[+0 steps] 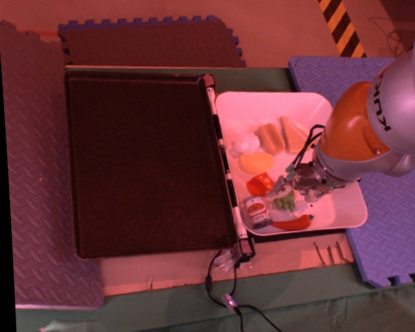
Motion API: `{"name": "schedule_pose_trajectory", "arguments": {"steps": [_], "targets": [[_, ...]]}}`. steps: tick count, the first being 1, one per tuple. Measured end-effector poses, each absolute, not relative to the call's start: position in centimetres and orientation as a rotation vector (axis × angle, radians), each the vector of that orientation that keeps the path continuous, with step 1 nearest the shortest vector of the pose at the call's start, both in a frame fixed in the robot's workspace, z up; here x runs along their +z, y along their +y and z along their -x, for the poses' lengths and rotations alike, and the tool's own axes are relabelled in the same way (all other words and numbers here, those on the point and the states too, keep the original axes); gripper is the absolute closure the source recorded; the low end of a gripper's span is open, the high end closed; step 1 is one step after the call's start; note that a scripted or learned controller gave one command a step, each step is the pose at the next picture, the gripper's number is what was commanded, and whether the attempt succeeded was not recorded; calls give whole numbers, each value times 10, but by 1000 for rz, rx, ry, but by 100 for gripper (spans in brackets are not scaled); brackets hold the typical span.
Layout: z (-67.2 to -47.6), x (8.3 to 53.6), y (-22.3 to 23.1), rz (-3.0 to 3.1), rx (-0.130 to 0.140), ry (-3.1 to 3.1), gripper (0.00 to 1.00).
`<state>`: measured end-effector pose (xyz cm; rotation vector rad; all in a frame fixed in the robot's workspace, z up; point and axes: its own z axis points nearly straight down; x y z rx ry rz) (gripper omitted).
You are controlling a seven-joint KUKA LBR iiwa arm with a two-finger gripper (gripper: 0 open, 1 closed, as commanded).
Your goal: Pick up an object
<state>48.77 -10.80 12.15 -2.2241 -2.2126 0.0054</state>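
Note:
The right white bin [316, 106] holds several small objects. A white crumpled piece [246, 145], a tan roll [269, 137] and a pale wedge [292, 133] lie toward its far side. Below them are a yellow-orange round piece [256, 161] and a red block [259, 184]. A small can with a red label [256, 209] and a red pepper [293, 224] lie by the near rim. My gripper [290, 190] hangs low over a green-and-white item [285, 203], between the red block and the pepper. The wrist hides what lies right under it.
The left bin [147, 158] looks dark and flat. A black strip with a cable [225, 168] runs between the two bins, and the cable trails off the bench's near edge. Foam mats surround the bench. The arm's orange band [352, 128] covers the white bin's right side.

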Motion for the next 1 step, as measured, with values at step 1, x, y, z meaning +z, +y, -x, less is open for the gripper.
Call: {"name": "schedule_pose_trajectory", "arguments": {"steps": [1], "targets": [[-492,97,-110,2234,-12,-2221,0]]}}
